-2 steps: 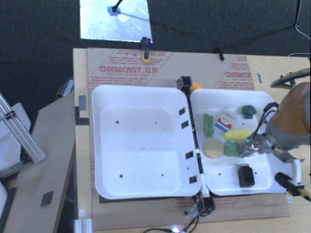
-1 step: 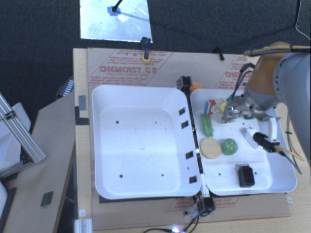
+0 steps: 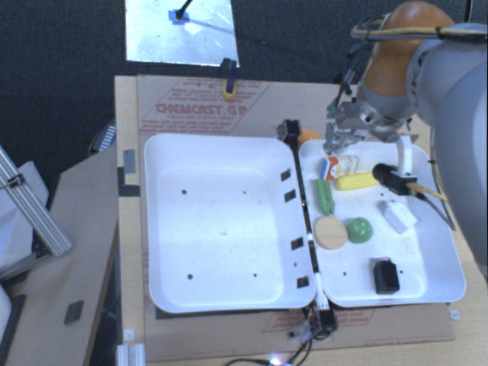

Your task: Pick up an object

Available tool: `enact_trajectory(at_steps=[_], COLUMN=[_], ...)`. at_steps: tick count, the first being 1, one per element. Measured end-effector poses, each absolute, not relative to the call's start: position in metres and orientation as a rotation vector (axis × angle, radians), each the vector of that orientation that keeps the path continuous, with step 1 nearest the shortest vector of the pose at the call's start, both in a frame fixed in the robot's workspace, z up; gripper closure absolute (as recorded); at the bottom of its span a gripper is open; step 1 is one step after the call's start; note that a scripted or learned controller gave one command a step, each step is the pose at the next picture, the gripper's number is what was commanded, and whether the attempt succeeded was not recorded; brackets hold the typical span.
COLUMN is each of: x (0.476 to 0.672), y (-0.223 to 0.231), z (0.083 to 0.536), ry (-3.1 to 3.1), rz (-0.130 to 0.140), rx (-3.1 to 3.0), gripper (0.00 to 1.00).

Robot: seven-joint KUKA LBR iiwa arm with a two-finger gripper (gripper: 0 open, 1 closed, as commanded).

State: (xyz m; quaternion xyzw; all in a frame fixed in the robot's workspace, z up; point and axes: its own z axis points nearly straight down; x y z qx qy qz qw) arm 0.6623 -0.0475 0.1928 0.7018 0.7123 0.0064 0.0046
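The gripper [image 3: 333,148] hangs over the small box [image 3: 341,165] at twelve o'clock, ready to grab; I cannot tell its state.

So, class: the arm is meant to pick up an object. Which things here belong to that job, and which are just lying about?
Part of the job:
gripper
right bin
small carton
yellow piece
green stick
tan disc
green ball
white block
black block

Just lying about:
left bin
cardboard sheet
clamp
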Motion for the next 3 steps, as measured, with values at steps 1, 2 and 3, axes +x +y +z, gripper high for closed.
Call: enact_trajectory(at_steps=[1, 2, 3], x=[0.609, 0.556, 0.482], y=[-0.056, -0.055, -0.090], z=[0.226, 0.253, 0.160], ry=[2.221, 2.222, 2.222], rz=[0.002, 0.002, -0.012], rx=[2.221, 2.221, 2.234], gripper=[1.00, 1.00, 1.00])
